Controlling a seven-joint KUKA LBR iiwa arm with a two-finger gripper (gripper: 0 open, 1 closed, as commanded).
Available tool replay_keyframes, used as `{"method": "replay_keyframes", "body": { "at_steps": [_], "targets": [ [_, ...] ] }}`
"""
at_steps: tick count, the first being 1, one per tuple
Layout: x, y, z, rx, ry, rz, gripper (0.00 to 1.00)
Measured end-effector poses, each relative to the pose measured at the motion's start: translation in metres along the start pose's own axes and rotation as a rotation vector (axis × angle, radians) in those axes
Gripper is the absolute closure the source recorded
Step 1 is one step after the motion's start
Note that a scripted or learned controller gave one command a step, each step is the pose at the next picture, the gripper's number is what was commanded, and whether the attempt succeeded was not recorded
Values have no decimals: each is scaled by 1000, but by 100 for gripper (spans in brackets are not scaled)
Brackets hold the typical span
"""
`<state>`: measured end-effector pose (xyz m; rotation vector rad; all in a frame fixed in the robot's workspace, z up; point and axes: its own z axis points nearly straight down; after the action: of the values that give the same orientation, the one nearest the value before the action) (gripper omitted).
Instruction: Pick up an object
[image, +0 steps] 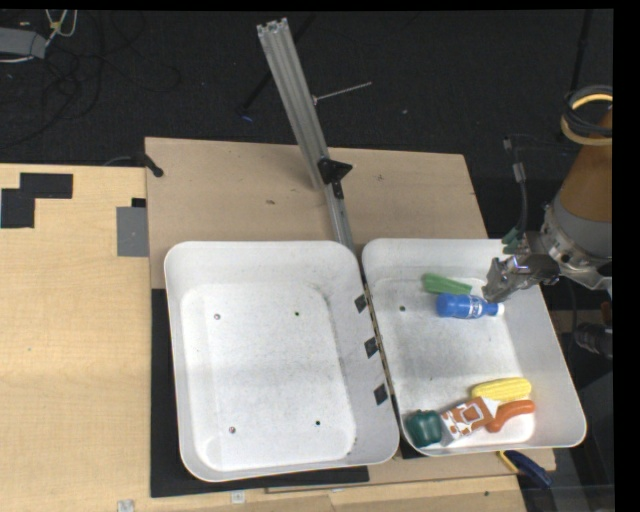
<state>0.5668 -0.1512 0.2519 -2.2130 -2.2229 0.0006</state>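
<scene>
Gripper (497, 284) hangs over the right bin (560, 380) — grip state can't be told; blue bottle (466, 307) lies just at its 8 o'clock, long axis running 3-to-9, touching or not unclear.

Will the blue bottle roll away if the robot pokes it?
Probably, a bit. The blue bottle lies on its side in the right bin, and it looks round, so a nudge from the tool could roll it. It looks small and likely light, so it may slide on the smooth white floor too.
</scene>
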Motion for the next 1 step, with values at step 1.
{"method": "replay_keyframes", "body": {
  "at_steps": [1],
  "targets": [
    [45,0,1,0,0,0,100]
  ]
}}
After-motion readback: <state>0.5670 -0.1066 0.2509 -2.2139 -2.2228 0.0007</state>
